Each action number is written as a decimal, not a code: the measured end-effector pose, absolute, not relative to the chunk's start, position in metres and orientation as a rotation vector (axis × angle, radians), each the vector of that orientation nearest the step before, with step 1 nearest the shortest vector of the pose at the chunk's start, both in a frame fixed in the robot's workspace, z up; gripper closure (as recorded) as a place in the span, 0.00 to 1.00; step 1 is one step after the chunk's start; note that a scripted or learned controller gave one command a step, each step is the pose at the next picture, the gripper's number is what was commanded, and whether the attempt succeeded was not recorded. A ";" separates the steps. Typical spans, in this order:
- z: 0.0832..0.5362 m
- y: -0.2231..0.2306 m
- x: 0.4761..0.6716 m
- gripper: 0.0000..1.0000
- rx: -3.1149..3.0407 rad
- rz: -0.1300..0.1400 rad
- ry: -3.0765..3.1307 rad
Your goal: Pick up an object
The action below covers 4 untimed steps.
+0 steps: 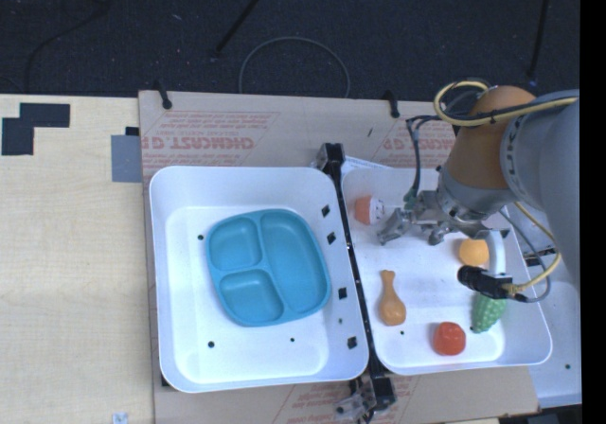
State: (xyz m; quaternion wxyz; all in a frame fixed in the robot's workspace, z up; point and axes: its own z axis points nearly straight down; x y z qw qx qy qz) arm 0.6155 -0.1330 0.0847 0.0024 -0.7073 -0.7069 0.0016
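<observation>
Leftmost, the left white plastic bin [180,223] held a light-blue three-compartment plate [267,266]. Across the black divider, the right white bin [530,346] carried a small orange-and-white piece [366,210] near its upper left, an orange drumstick-shaped toy [391,297] at its middle, a red round toy [449,338] toward the front, a green ridged toy [487,311] and a yellow-orange rounded toy [473,251]. The gripper [414,229] hovered above the bin floor, fingers spread apart, nothing between them.
</observation>
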 end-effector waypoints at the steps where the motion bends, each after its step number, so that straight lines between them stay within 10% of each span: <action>1: 0.097 -0.134 0.616 1.00 -2.222 0.004 -2.216; 4: 0.202 -0.141 0.615 1.00 -2.225 0.002 -2.217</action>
